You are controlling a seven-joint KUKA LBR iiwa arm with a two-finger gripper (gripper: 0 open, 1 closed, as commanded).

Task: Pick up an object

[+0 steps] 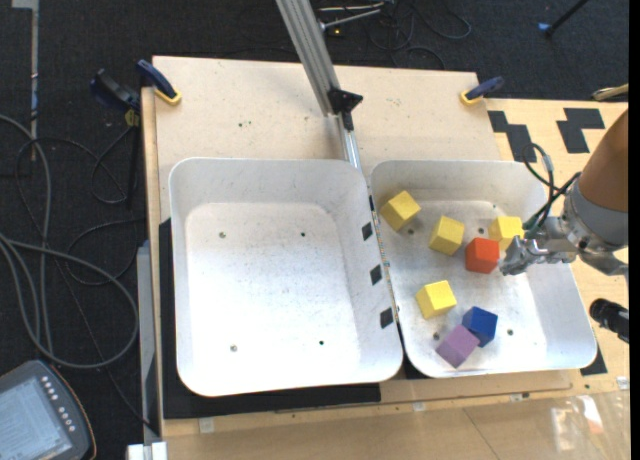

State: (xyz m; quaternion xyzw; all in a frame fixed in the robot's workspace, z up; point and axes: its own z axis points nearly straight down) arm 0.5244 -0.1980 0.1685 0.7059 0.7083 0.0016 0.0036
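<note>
- Camera view: the pincer [512, 256] hangs low in the right bin [560, 333], just right of the red block [482, 255]; I cannot tell its state.
- Left of the red block lies a yellow block [447, 235].
- Below the red block sit a blue block [481, 324] and a purple block [458, 345], touching.

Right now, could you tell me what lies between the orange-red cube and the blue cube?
In the camera view, bare white bin floor separates the orange-red cube from the blue cube.
</note>
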